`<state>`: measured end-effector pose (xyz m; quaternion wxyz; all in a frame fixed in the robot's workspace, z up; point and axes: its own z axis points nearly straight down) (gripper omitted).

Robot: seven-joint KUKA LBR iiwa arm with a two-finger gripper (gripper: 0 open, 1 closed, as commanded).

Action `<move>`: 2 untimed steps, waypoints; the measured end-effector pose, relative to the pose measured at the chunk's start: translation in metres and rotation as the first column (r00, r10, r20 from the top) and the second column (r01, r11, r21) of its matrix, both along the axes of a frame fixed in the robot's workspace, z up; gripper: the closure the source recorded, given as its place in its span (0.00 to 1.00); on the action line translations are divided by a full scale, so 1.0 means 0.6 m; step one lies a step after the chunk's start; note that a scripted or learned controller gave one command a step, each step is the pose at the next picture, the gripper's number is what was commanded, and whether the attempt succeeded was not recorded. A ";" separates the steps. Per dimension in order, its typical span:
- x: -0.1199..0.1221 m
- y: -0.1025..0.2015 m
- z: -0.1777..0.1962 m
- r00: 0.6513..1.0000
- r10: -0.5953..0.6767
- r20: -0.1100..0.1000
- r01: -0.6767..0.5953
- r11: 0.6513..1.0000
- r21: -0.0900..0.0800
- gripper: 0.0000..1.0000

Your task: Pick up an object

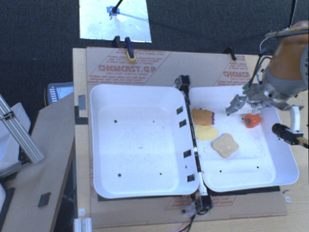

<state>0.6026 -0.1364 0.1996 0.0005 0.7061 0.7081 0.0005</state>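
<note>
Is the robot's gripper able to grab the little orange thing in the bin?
Probably yes. The gripper hangs just above the right bin, close beside the orange object, with nothing lying between them.

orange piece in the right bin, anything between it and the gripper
Nothing visible stands in the way. The gripper hangs over the right bin, just left of and above the small orange piece, with bare bin floor between them. The tan piece, yellow piece and orange-and-purple piece lie further left, off that path.
</note>
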 end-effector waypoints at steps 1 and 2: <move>0.001 0.000 0.019 1.000 0.002 0.003 -0.002 1.000 0.000 1.00; 0.029 0.164 0.090 1.000 0.011 0.005 -0.011 1.000 0.004 1.00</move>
